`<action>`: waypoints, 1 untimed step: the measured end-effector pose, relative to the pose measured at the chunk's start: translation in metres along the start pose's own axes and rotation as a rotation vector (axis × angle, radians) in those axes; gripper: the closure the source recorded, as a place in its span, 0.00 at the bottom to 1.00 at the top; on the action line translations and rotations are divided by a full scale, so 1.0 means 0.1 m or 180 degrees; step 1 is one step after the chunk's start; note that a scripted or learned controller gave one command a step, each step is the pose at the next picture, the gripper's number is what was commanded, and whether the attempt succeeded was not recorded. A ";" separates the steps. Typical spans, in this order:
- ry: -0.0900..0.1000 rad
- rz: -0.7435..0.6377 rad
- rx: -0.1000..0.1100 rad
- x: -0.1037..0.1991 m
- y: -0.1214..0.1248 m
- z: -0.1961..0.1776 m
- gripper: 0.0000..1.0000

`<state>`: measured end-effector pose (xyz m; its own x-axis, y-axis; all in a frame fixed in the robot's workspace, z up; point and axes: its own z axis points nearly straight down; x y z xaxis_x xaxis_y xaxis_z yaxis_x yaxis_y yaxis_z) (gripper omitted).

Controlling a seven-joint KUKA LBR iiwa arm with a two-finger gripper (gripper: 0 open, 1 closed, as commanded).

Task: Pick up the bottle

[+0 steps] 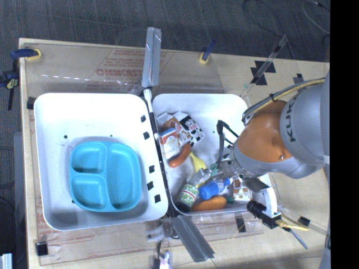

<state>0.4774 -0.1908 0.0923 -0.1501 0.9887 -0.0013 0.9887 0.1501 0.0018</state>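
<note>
The bottle lies on its side in the lower part of the right bin. It is clear plastic with a green and white label at its lower-left end. My gripper reaches down into the clutter just right of the bottle's upper end, under the orange wrist band. The wrist and cables hide much of the gripper.
Packed around the bottle are a blue object, an orange carrot, a yellow piece, a red sausage and a printed packet. A small carton sits beneath the wrist. The left bin holds a blue divided tray.
</note>
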 end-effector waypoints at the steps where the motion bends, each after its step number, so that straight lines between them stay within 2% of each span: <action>1: -0.0005 -0.0022 0.0000 0.00 0.01 -0.09 1.00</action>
<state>0.4780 -0.1906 0.1017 -0.1570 0.9876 -0.0029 0.9876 0.1570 0.0017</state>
